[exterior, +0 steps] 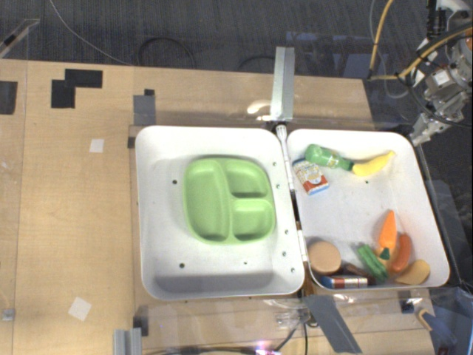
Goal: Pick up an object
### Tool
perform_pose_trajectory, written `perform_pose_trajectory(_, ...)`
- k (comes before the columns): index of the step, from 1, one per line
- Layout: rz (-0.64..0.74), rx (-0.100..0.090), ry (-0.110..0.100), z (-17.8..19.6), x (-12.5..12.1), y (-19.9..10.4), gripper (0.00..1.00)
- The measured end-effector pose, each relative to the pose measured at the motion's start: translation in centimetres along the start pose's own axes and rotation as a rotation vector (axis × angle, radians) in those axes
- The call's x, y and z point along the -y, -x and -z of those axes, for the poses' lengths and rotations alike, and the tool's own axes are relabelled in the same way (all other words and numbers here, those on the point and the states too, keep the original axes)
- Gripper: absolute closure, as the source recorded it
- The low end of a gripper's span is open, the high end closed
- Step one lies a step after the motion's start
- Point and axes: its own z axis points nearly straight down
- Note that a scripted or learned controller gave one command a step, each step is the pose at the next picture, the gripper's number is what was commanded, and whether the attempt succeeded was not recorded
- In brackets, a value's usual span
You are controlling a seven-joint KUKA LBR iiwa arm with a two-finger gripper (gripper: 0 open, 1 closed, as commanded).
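Observation:
The right bin (414, 198) holds the loose objects. A green bottle (325, 156), a yellow banana (372, 164) and a small red and white carton (312, 177) lie near its far edge. In its near right corner are an orange carrot (387, 233), a red sausage-shaped piece (401, 251), a dark green piece (369, 259), a tan round piece (415, 272), a brown disc (324, 257) and a marker (344, 280). My gripper (430, 126) hangs outside the bin's far right corner, above the bench and well away from every object.
The left bin (159, 198) holds a light green divided plate (228, 200). A metal post (283, 83) stands behind the seam between the bins. Yellow and black cables (392, 21) loop behind the arm at the top right.

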Motion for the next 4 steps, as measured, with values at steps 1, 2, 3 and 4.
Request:
perform_pose_trajectory(1,-0.003,0.002,-0.01,1.3,0.3,0.1,1.0)
perform_pose_trajectory(2,0.476,0.004,0.014,-1.5,-4.3,1.1,1.0)
perform_pose_trajectory(3,0.474,0.003,0.007,-0.2,-4.0,1.3,1.0)
perform_pose_trajectory(4,0.734,0.002,0.016,0.5,-16.7,3.2,1.0)
